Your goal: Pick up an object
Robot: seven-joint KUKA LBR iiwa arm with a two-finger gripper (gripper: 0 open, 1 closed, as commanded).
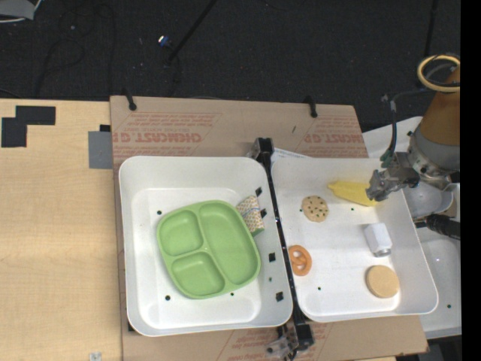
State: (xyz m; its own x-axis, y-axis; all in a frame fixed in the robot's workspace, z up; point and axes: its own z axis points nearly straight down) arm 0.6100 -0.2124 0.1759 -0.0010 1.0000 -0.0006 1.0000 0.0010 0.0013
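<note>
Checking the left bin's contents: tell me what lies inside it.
The left bin holds a green divided tray lying flat. A patterned item pokes out past the tray's upper right edge; I cannot tell whether it continues beneath. Anything under the tray is covered.

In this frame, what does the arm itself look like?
The arm enters from the right: an orange-tan section with a pale ring at its top, then a grey wrist. The gripper is dark grey metal, and thin dark cables run beside it.
</note>
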